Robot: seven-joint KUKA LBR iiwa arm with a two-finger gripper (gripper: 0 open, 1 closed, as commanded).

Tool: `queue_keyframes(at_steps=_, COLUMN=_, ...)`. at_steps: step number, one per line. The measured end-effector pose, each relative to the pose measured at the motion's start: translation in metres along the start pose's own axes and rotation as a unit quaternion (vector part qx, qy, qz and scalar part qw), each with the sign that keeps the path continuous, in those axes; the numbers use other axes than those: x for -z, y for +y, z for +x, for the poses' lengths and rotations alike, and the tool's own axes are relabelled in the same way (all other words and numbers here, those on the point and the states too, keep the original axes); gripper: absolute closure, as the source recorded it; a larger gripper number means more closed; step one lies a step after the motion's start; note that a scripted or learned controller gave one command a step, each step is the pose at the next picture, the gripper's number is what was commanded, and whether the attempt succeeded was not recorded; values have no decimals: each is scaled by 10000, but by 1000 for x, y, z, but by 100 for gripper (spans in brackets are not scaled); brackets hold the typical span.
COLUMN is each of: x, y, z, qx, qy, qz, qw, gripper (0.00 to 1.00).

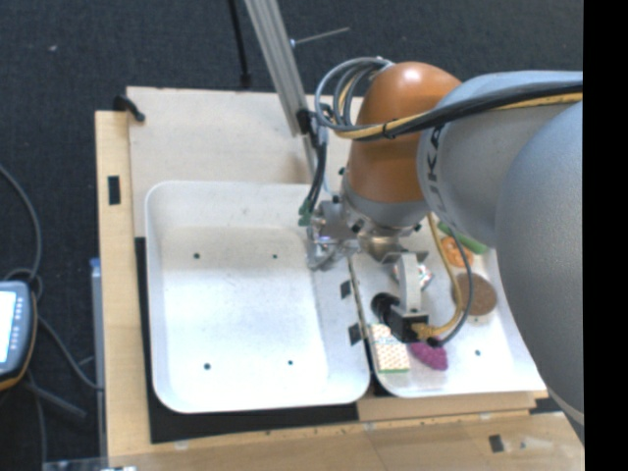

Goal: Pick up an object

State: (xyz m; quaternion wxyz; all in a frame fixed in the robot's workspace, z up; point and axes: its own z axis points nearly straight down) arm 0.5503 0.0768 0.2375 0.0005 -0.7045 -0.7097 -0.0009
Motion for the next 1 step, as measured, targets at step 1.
queue_keyframes(at_steps=1, x=0, y=0, z=-3, qx=-18, qy=-9, qz=4, qw=10000, gripper=0)
